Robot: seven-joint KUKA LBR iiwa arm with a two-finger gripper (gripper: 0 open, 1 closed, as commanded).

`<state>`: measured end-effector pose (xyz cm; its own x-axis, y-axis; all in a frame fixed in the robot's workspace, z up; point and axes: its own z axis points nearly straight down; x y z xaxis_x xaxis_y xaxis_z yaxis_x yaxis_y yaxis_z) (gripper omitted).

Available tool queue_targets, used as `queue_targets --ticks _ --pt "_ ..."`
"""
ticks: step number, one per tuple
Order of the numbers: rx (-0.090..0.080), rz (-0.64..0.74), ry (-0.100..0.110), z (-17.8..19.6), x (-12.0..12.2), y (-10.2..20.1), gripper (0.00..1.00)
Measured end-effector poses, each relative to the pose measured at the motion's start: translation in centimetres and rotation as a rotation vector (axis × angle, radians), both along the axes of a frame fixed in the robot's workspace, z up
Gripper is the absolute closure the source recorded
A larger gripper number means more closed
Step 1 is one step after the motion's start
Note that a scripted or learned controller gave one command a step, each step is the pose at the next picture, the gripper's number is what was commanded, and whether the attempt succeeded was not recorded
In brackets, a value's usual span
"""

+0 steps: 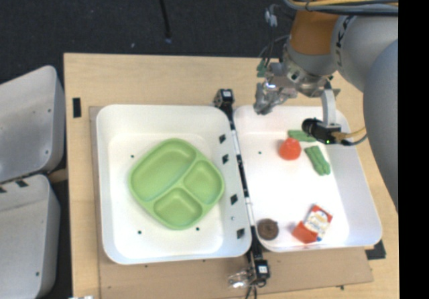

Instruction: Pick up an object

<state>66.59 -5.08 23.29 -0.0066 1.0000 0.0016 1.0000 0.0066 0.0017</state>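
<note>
Counter (80, 83) is pale wood-grain board, matte, carrying two shallow white plastic bins with rounded corners, set touching along a dark hinged-looking seam. Left bin (110, 237) holds a light green divided plate (176, 184), smooth moulded plastic, rounded outline, three compartments, lying flat and slightly rotated. Right bin (355, 204) holds five small items: a red rounded toy tomato (290, 149) near the far middle; a green oblong piece (318, 159), pod-like with ridged texture, just beside the tomato on its right; another green piece (299, 135) behind the tomato, partly hidden by a black fitting; a small dark brown disc (268, 228) at the near left corner; a red-and-white crinkled packet (313, 224) near it, printed, text too small to read. Arm is grey, glossy, with an orange band; the end effector (267, 100) hangs over the far left corner of the right bin, above the rim, apart from every item. It is metallic and blurred, tangled with cables; cannot tell whether it is released or clenched, and nothing shows grasped in it
</note>
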Motion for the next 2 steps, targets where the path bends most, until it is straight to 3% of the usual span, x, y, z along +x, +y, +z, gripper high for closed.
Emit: queue_targets --ticks 1,2 --pt "0.0 0.001 -0.001 1.3 -0.2 5.5 1.0" --pt "-0.001 0.0 0.002 0.3 -0.1 11.2 1.0"
